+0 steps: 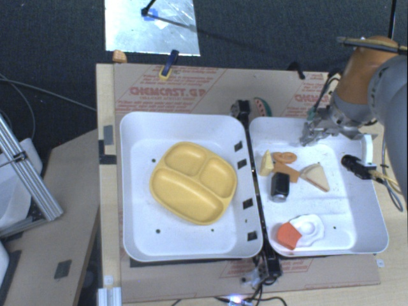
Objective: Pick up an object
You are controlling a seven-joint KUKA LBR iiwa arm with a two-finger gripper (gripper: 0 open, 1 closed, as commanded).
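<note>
My gripper [310, 136] hangs over the back part of the right bin [373, 218], apart from the objects below it. Just in front of it lie an orange croissant-like piece [285, 157] and a pale yellow wedge [266, 163]. A brown stick [291, 172] and a black cylinder [280, 186] lie a little nearer. A tan triangular sandwich slice [317, 176] rests to the right of them. At the bin's front sits a white fried egg [310, 225] with an orange-red block [288, 236] against it.
The left bin [137, 238] holds a yellow divided plate [194, 182]. A black divider with clips [250, 171] runs between the bins. Behind the bench lie a shiny sheet [152, 18] and a blue-yellow tool [169, 64].
</note>
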